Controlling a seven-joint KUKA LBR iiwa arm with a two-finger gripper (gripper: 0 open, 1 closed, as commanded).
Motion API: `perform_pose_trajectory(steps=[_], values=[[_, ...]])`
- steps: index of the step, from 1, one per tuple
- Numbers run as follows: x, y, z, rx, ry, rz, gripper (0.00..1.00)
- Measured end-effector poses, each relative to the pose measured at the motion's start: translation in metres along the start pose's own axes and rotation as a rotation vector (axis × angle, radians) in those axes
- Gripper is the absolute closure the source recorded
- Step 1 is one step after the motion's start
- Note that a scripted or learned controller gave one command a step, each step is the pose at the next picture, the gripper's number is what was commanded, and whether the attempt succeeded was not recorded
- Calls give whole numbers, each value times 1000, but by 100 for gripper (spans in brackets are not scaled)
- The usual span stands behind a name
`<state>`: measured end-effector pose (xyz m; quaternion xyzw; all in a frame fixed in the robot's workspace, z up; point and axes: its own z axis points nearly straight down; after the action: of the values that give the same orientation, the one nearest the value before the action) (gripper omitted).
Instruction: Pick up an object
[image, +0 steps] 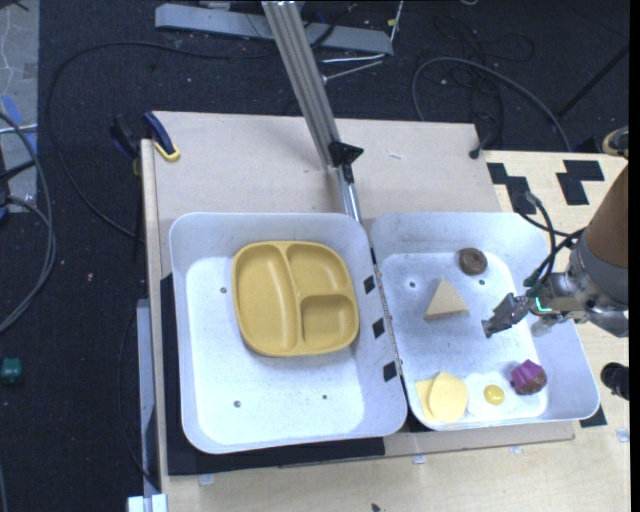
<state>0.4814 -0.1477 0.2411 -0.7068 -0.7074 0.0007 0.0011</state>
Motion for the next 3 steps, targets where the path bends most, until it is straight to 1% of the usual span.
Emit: perform_pose_trajectory(steps=[1,2,3], values=[[0,0,-1,-2,-1,0,0],[7,8,52,2,1,0,0],[9,15,113,3,1,1,0]])
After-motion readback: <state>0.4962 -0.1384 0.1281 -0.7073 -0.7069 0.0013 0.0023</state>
